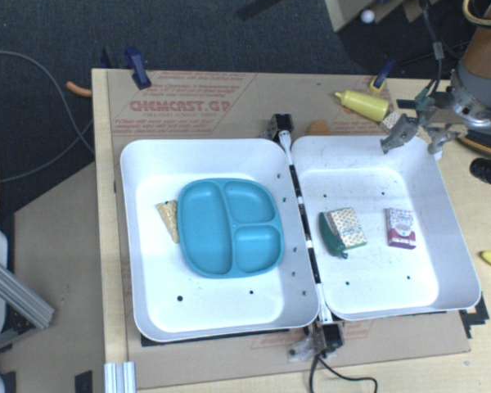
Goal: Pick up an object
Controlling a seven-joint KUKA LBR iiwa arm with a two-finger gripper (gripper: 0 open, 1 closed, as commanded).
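Desk (188, 97): brown board carrying both bins; red print near its far edge reads "CHEMCAST GP", with smaller red lines above and below too fine to read.
Left bin (147, 301): shallow, white, rounded corners, touching the right bin along a black hinge-like strip.
Right bin (442, 277): shallow, white, holding three small things well apart from its near wall.
Plate (229, 226): teal, divided into three compartments, lying flat in the middle of the left bin.
Arm (483, 64): reaches in from the right, above the far right corner of the right bin.
Tool (415, 134): hovers over the far right rim of the right bin, fingers spread apart, nothing between them.
Yellow bottle (362, 103): lies on its side on the desk beyond the right bin.
Patterned packet (346, 227): tan and speckled, in the left part of the right bin, touching a dark green piece (331, 237) on its left; no readable text.
Pink box (401, 228): in the right part of the right bin, near the packet but apart; its print is too small to read.
Tan wafer (168, 216): in the left bin, tucked partly under the plate's left edge.
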